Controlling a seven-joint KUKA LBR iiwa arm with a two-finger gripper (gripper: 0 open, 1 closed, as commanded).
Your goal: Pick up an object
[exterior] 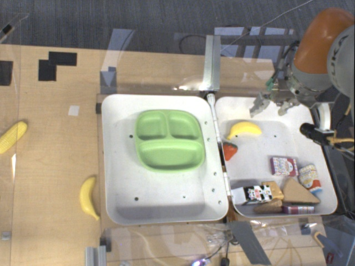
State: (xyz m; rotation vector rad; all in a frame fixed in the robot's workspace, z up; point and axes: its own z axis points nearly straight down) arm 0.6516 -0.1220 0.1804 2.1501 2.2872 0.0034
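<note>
My gripper [272, 107] hangs open over the back of the right bin [327, 165], its two fingers spread with nothing between them. Just below and to its left lies a yellow banana-shaped toy [244, 129]. An orange-red piece [229, 151] rests by the bin's left wall. Further forward are a small pink-and-white box [283, 165], a small packet [308, 176], a tan wedge [299, 193], a black-and-white carton [256, 194] and a dark marker [298, 209].
The left bin [119, 165] holds a green divided plate [168, 139]. On the bench to the left lie a yellow banana [87, 196] and a corn cob [11, 137]. A metal divider [212, 65] stands behind the bins.
</note>
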